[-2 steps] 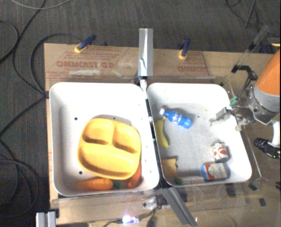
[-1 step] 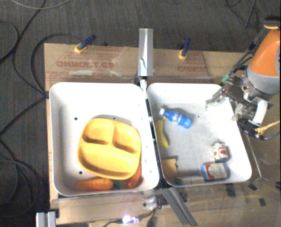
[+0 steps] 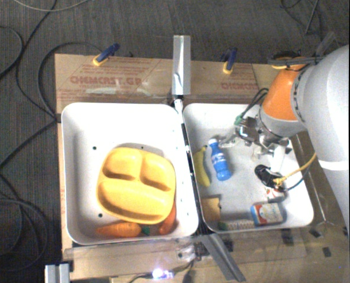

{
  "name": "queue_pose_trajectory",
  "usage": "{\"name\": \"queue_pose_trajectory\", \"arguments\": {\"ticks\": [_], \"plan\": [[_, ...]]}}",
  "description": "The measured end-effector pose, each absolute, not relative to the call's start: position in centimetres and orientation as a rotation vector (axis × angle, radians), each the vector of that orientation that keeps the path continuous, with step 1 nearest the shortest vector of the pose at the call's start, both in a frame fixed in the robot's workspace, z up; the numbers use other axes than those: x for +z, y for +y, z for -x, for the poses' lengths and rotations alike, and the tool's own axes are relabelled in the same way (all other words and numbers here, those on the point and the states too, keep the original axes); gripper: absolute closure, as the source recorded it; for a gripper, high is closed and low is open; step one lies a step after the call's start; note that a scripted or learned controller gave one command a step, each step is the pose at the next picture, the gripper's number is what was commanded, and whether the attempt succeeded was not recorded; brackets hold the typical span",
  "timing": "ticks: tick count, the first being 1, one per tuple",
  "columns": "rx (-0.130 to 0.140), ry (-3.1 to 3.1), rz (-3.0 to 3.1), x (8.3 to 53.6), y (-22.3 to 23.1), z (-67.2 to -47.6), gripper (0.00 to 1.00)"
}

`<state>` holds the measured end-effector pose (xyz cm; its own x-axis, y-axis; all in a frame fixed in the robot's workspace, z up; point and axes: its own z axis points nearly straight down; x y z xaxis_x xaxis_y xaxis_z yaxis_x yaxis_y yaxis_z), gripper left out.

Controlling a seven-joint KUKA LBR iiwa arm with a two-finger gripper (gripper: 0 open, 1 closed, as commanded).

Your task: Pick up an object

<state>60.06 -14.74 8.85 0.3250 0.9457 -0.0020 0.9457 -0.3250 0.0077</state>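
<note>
Gripper (image 3: 253, 135) hovers in the right bin's (image 3: 293, 217) upper area; finger state cannot be told. Blue plastic bottle (image 3: 220, 163) lies just left, touching a yellow banana-shaped toy (image 3: 201, 168). Risk: a descent offset right misses the bottle.

Robotics lab test bench, grey industrial arm with orange band (image 3: 293, 96) over two shallow white plastic bins (image 3: 69, 158), brown cardboard sheet (image 3: 122, 78) held by blue and yellow spring clamps (image 3: 106, 54), loose black cables (image 3: 22, 75) across dark grey carpet (image 3: 163, 10)
</note>
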Motion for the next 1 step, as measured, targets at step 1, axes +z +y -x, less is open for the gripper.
{"name": "queue_pose_trajectory", "arguments": {"ticks": [1], "plan": [[0.006,1.842,-2.537,8.82,-9.68,-60.70,0.00]]}}
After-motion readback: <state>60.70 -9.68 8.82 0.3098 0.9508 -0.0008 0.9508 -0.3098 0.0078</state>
